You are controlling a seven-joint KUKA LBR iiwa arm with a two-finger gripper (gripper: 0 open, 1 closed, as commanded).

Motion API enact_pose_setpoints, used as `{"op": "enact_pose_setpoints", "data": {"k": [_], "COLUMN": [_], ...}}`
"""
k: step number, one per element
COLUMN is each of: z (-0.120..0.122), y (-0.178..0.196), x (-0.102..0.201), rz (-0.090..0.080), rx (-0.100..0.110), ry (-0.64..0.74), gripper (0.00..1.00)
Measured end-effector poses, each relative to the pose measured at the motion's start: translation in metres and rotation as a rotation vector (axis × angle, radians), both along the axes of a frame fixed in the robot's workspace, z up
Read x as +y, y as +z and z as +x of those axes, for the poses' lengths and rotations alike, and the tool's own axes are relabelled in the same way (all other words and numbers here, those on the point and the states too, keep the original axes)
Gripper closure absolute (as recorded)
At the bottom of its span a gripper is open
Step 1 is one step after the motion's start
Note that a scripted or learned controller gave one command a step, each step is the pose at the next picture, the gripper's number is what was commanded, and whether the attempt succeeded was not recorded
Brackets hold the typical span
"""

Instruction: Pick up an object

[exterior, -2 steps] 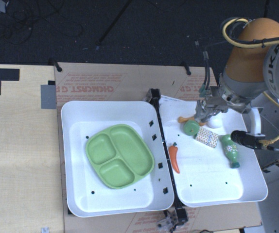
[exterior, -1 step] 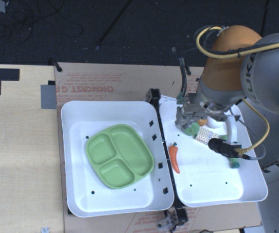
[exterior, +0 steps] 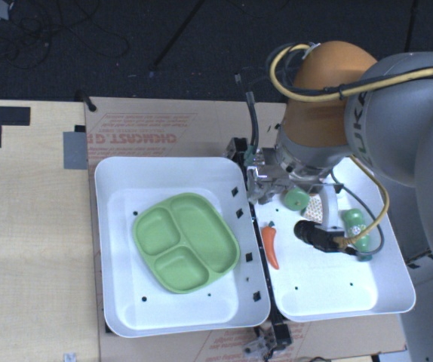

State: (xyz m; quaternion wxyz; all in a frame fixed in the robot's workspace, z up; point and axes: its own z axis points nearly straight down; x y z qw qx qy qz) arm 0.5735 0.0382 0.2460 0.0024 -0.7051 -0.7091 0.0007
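Note:
My gripper (exterior: 283,187) hangs low over the far left part of the right bin (exterior: 330,296), under the orange wrist band. Just below and right of it is a small round green object (exterior: 296,200); I cannot tell whether the gripper touches it. An orange carrot (exterior: 270,246) with a green tip lies by the bin's left wall. A pale speckled piece (exterior: 316,210) lies right of the green object. Two more green objects (exterior: 353,220) (exterior: 364,241) sit near the bin's right side.
The left bin (exterior: 118,194) holds a green divided plate (exterior: 185,241) with three compartments. The grey arm covers the far right corner of the right bin. Bare white floor shows in the near half of the right bin.

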Motion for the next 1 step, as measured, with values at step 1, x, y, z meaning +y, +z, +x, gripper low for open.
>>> {"op": "enact_pose_setpoints", "data": {"k": [1], "z": [-0.0113], "y": [0.0004], "x": [0.0568], "rz": [0.0], "rx": [0.001], "ry": [0.001], "gripper": [1.0]}}
